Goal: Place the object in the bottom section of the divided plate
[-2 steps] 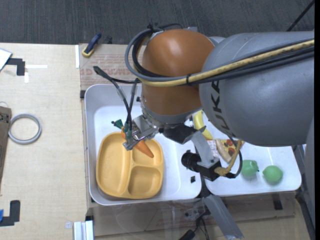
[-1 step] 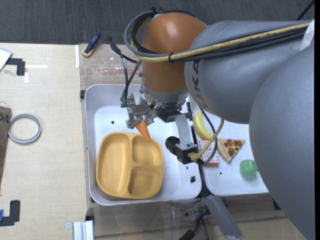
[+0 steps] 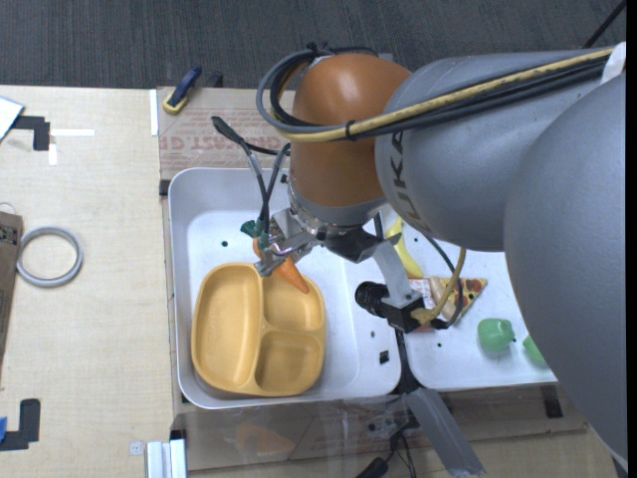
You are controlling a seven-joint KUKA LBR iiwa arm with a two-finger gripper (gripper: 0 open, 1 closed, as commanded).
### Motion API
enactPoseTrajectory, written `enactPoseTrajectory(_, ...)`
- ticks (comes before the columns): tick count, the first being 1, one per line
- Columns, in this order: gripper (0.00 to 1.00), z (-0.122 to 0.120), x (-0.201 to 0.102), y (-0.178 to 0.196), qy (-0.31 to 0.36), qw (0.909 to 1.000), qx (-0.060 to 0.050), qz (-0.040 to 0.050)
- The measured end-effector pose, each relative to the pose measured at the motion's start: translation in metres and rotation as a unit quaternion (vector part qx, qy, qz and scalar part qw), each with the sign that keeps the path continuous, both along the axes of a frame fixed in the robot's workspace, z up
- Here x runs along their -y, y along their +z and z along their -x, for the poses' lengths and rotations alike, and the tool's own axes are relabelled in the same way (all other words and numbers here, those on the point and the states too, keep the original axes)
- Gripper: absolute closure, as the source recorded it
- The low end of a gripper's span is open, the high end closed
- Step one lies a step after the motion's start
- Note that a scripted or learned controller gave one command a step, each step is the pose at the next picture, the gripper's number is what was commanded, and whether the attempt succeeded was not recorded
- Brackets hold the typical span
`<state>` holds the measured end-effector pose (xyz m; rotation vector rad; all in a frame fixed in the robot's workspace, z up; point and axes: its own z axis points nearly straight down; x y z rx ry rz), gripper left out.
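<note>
- closest to the lens, the big grey robot arm (image 3: 518, 167) with its orange band (image 3: 343, 132) hung over the scene from the right and covered much of the right-hand bin.
- at the far left, on the pale wooden bench (image 3: 100, 366), a flat grey ring of tape (image 3: 45, 281) lay well apart from both bins.
- a small blue and yellow clip (image 3: 184, 88) sat on the edge of a brown cardboard sheet (image 3: 199, 137), just beyond the top left corner of the left bin.
- the shallow white left bin (image 3: 189, 257) held a yellow three-section plastic plate (image 3: 234, 327) in its lower half. the plate had one long section on the left and two smaller ones on the right, one above the other.
- the gripper (image 3: 277, 257) stood at the plate's top edge with its fingers drawn in around an orange carrot-shaped toy (image 3: 297, 277). the jaws looked nearly closed, with the toy between them.
- a bit of green showed on the upper left side of the fingers. the orange point stuck out to the lower right, across the rim of the upper right section.
- i could not tell whether that point touched the plate. the toy was at the top of the plate, well apart from the bottom right section.
- the shallow white right bin (image 3: 468, 366) held a curved yellow banana-like piece (image 3: 405, 257) near the gripper. lower down was a flat printed packet (image 3: 453, 295).
- a small green block (image 3: 495, 334) lay further right, beside the arm's edge.
</note>
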<state>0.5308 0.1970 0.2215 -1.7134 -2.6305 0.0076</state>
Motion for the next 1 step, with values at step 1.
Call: enactPoseTrajectory(1, 0.00, -0.0001, 0.0000, 0.0002, 0.000, 1.0000, 0.000, -0.0001)
